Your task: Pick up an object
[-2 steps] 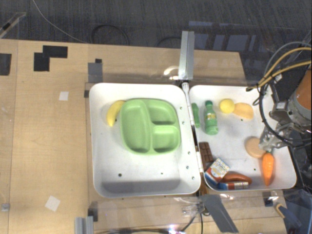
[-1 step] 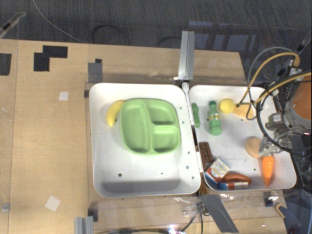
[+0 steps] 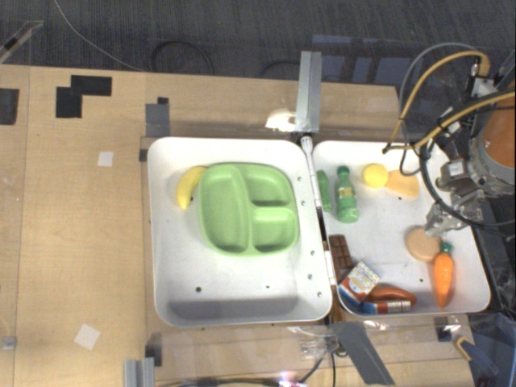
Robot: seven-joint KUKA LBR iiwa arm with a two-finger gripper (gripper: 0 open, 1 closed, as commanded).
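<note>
My gripper (image 3: 446, 218) hangs low over the right side of the right bin (image 3: 385, 226); nothing shows held in it. Just below and left of it lies a tan round disc (image 3: 421, 247), with an orange carrot (image 3: 443, 274) beside it towards the front. Further left stand a green bottle (image 3: 346, 196) and a thinner green item (image 3: 324, 190). A yellow lemon (image 3: 374, 175) and a pale orange piece (image 3: 403, 185) sit at the back of the bin.
A brown chocolate bar (image 3: 341, 254), a small colourful packet (image 3: 361, 278) and a red-brown sausage (image 3: 391, 294) crowd the right bin's front left. The left bin (image 3: 226, 293) holds a green divided plate (image 3: 246, 208) and a banana (image 3: 189, 185). Cables loop above the arm.
</note>
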